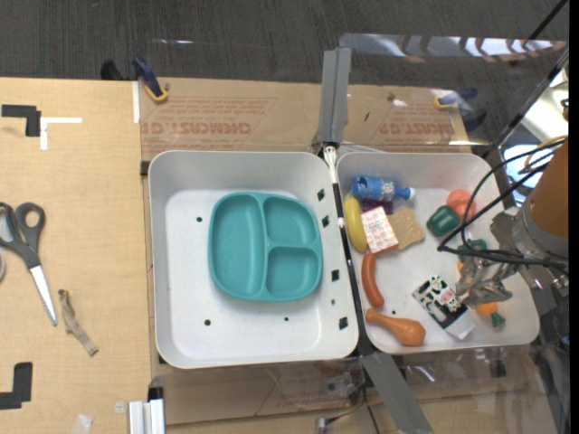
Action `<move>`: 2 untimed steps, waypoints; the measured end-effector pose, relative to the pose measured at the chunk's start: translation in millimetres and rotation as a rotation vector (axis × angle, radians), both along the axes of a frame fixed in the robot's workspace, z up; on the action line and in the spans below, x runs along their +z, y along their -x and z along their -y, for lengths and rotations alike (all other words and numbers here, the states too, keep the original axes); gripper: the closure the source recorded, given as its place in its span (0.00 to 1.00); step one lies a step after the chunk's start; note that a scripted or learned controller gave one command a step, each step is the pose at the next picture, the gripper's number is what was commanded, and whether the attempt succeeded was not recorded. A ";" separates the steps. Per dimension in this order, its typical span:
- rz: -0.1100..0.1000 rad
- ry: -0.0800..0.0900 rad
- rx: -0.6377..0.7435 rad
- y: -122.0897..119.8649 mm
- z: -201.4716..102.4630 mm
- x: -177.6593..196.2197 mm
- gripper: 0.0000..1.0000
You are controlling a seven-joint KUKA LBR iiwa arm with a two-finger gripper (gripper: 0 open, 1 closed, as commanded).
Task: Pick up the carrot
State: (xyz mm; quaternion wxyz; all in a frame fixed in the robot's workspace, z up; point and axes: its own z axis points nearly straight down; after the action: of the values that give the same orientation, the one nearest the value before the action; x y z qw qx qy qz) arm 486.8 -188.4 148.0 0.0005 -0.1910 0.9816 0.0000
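Right bin [412,269], front edge: drumstick [398,327] lies along the near wall, clear of the work.

Just behind it the hand [479,286] hangs low over the bin's front-right corner, coming in from the right. A small orange piece sits just beside and below it, and I read that as the carrot [489,310]. It is small and partly masked by the hand's metalwork, so this is a judgement. Can't tell if the hand is apart or together, and nothing visibly sits in it, so I'm not calling it a grasp.

Carton [436,295] is touching or nearly touching the hand on its left. That's a crowding risk, since a closing move could catch the carton instead.

Sausage [371,278] lies lengthwise by the divider, well apart from the hand.

Further back are the packet [380,231], resting on a cracker [409,229], a banana [354,224] and a bottle [380,188]. A green piece [443,219] and a second orange piece [460,202] sit behind the cables [488,206]. That orange one could be the carrot instead.

Left bin [181,269] holds a teal tray [267,247], likely the drop spot for other runs.

Scissors [27,251] lie on the desk [81,179] at far left, unrelated to the task.
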 end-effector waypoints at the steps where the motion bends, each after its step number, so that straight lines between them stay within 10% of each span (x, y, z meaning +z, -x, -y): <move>1: 0.001 -0.001 0.140 -39.1 -9.1 131.9 1.00; 2: 0.005 -0.003 0.138 -40.8 -9.6 141.0 1.00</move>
State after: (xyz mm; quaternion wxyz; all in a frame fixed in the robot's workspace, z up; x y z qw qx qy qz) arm 527.6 -178.8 289.0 0.0033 -0.2581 0.9661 0.0011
